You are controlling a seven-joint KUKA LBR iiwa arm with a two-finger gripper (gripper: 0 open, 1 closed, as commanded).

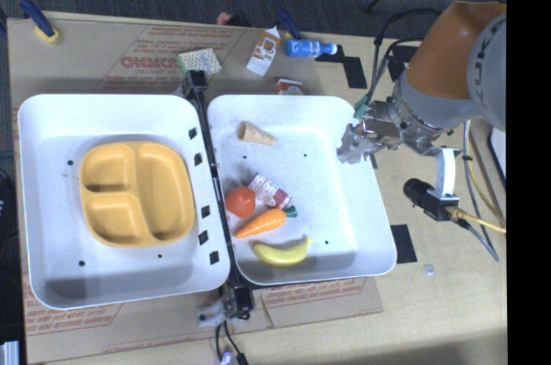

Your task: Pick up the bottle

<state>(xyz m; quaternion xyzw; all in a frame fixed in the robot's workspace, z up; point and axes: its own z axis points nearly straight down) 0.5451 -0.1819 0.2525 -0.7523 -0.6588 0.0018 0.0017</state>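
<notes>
Two shallow white bins sit side by side on a cardboard-covered bench. The left bin point(34, 182) holds a yellow divided tray point(136, 192). The right bin point(366, 208) holds a wedge of bread point(256, 133), a small red-and-white packet point(269, 191), a tomato point(240, 202), a carrot point(261, 223) and a banana point(281, 251). Behind the bins lies a small carton point(263, 52), beside a green patterned sponge point(200, 60).
</notes>
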